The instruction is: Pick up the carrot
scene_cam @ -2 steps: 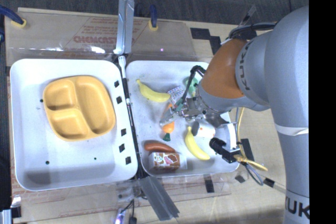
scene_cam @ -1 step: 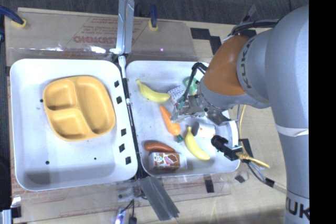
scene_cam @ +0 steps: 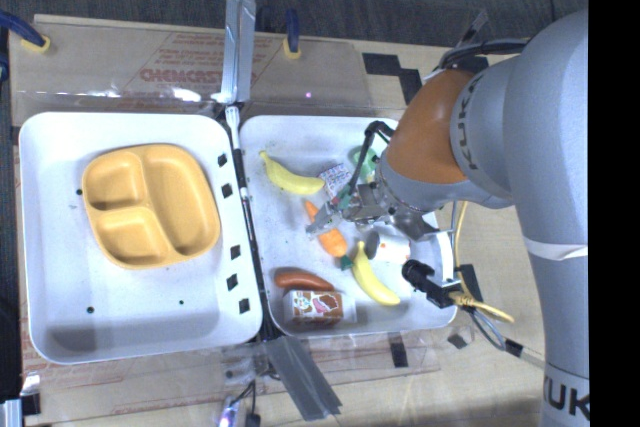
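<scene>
In the right-hand bin (scene_cam: 262, 130), the carrot (scene_cam: 331, 239) lay near the middle, a small orange piece with the jaws of the gripper (scene_cam: 337, 212) right over it at about its twelve o'clock; whether those jaws were spread or pressed together could not be told, since the metal parts blurred into the clutter. The main risk looked like crowding: one banana (scene_cam: 374, 279) sat just at the carrot's five o'clock, nearly touching, and another banana (scene_cam: 289, 176) lay toward ten o'clock, so a closing grip might well catch peel instead of carrot, or nudge the carrot sideways out of reach. A sausage (scene_cam: 304, 279) and a wrapped snack (scene_cam: 316, 306) rested at seven o'clock, near the bin's front wall, and a lift that dragged low could knock them. Open floor lay mostly toward nine o'clock, between the carrot and the divider; the left bin (scene_cam: 40, 215) held a yellow divided plate (scene_cam: 150, 205), well apart from the work. Straight up seemed the safest way out.
</scene>
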`<state>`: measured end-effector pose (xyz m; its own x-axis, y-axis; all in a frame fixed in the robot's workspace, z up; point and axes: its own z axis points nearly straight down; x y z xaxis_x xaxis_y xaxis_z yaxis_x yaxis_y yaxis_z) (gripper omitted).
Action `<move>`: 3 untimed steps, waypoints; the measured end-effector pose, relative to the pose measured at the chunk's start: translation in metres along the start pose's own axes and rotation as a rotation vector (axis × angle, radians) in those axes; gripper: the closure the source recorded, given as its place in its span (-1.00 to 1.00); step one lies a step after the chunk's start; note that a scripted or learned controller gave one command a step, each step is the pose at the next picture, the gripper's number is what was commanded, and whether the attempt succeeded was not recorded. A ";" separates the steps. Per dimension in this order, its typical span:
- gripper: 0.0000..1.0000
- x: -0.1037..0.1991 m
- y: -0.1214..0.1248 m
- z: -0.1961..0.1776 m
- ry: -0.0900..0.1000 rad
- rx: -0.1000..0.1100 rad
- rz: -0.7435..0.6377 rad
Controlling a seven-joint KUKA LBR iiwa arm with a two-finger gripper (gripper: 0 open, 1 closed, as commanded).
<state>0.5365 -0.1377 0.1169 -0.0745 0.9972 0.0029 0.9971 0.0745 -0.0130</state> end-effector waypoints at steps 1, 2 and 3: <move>1.00 0.000 0.001 -0.006 0.001 0.006 -0.006; -1.00 0.000 0.001 -0.006 0.001 0.005 -0.006; -1.00 -0.008 0.010 0.029 0.000 -0.005 -0.191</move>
<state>0.5465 -0.1453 0.0880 -0.2627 0.9649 0.0051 0.9648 0.2628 -0.0077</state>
